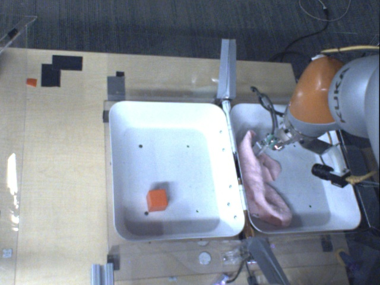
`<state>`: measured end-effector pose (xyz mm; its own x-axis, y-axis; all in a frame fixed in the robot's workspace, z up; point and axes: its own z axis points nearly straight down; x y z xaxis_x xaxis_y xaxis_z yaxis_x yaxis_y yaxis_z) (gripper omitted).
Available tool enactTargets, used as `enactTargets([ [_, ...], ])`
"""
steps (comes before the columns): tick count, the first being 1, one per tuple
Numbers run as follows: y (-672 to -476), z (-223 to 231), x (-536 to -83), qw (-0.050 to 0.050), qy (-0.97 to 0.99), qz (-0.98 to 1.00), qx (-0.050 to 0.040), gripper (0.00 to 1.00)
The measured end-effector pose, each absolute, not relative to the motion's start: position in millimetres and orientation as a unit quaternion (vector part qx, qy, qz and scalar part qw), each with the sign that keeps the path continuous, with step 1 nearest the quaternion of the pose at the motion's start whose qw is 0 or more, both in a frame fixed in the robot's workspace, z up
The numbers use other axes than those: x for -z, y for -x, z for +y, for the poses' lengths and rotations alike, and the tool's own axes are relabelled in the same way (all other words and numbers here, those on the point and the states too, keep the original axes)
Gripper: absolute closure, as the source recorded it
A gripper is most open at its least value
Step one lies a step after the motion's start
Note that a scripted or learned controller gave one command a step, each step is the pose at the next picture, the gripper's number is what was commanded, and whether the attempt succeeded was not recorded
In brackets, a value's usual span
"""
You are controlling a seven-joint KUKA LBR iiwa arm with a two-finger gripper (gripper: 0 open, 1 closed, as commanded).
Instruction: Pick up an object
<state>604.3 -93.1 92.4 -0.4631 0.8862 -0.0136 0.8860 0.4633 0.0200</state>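
Cloth is the nearest candidate: a pink cloth (263, 183) lies in the right bin (332, 218), bunched along that bin's left wall, while an orange block (157, 200) sits alone in the left bin (178, 123), well apart from the arm. The gripper (274, 141) hangs just beside the cloth's upper end, under the arm's orange band (313, 98); whether it is parted or closed I cannot tell, since the wrist hides that detail.

For a good grasp, my judgement is to come straight down on a raised fold (limp fabric slips if only a thin edge is pinched) and to close across the cloth's narrow width, not along it.

Its long axis runs from the far end near the gripper down toward the bin's near edge, leaning slightly right at the bottom, where the bulk is thickest.
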Motion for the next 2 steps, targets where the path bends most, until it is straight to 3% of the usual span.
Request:
enactTargets([
  [2,-604.3,-93.1,-92.4,0.011,-0.518,0.855,-0.005,0.0],
])
